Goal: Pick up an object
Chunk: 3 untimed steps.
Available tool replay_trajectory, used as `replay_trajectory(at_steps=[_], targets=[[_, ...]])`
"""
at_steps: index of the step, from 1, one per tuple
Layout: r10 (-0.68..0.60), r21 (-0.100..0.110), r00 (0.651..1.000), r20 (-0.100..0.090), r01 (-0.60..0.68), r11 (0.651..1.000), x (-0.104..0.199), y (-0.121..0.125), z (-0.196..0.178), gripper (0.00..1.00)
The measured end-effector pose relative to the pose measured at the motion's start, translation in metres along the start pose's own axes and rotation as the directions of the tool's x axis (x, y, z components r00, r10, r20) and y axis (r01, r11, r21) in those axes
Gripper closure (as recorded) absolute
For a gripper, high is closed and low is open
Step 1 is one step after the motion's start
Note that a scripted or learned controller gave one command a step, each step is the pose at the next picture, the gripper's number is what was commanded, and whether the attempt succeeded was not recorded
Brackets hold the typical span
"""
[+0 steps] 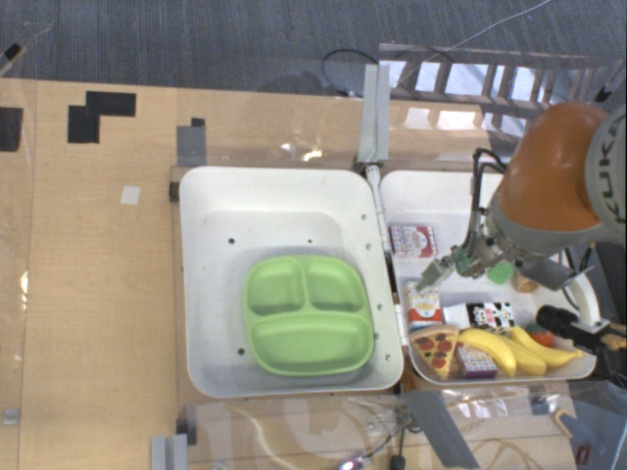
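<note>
1. This is a robot lab. A big grey and orange robot arm reaches over a wooden bench.
2. 2 white bins sit below it.
3. Loose cables lie on grey carpet.

arm cut by right edge, right bin partly hidden behind it

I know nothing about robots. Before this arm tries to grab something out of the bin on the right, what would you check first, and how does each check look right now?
1. Things to grab lie in the right bin: ok; bananas, a pizza slice, small packets.
2. Gripper is over that bin: ok.
3. Fingers clear of any object: cannot tell, too small.
4. One clear target below it: not ok; items lie crowded together.
5. Green tray out of the way: ok, it sits in the left bin.
</note>
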<state>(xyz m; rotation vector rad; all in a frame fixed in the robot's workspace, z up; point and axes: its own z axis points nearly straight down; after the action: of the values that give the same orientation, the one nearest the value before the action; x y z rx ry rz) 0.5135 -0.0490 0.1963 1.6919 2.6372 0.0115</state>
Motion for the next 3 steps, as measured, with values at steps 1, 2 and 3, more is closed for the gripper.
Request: replay_trajectory(at_steps=[1,2,3], targets=[[0.072,-0.01,0.997,0.009,-0.072,0.997,-0.035,-0.037,0.091,0.0],[0.249,-0.012,0.968,0.004,-0.249,0.968,-0.067,0.029,0.101,0.0],[0.242,-0.024,0.97,0.006,-0.242,0.97,-0.066,0.033,0.088,1.0]])
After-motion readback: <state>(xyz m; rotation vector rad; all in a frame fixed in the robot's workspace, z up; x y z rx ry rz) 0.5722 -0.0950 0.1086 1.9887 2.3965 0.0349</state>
